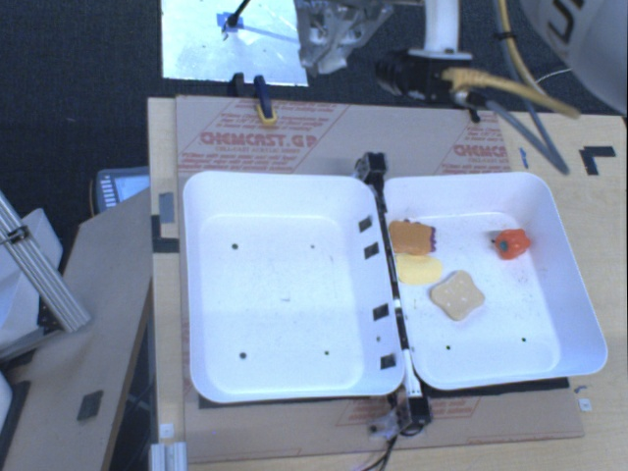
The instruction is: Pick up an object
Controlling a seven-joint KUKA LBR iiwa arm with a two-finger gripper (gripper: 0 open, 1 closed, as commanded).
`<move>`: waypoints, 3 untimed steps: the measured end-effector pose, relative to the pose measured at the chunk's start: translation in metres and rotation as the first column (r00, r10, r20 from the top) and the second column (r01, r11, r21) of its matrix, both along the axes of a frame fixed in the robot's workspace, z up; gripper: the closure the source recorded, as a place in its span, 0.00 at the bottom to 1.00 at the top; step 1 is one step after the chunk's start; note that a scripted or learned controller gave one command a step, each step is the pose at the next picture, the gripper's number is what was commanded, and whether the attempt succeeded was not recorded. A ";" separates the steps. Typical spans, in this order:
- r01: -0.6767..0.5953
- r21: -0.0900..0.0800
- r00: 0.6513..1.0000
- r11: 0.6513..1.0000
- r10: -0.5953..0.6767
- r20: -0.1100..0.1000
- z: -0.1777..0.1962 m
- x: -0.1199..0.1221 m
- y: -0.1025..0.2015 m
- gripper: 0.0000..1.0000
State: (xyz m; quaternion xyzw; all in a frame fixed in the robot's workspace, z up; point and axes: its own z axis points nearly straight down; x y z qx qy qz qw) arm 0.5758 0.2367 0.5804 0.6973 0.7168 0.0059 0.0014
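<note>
Toast-shaped piece [457, 295] lies in the right bin [564, 263], well below and right of the hand [329, 32]; its grip cannot be told.

Dark speckled floor [78, 67] around a wooden bench [165, 263].
</note>
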 end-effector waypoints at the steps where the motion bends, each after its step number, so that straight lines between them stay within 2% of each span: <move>1: -0.001 0.000 1.000 1.000 0.001 -0.001 0.000 0.000 0.000 0.00; 2: -0.005 0.001 1.000 1.000 0.005 0.002 0.011 0.000 0.001 1.00; 3: -0.006 0.001 1.000 1.000 0.006 0.001 0.011 0.000 0.001 0.00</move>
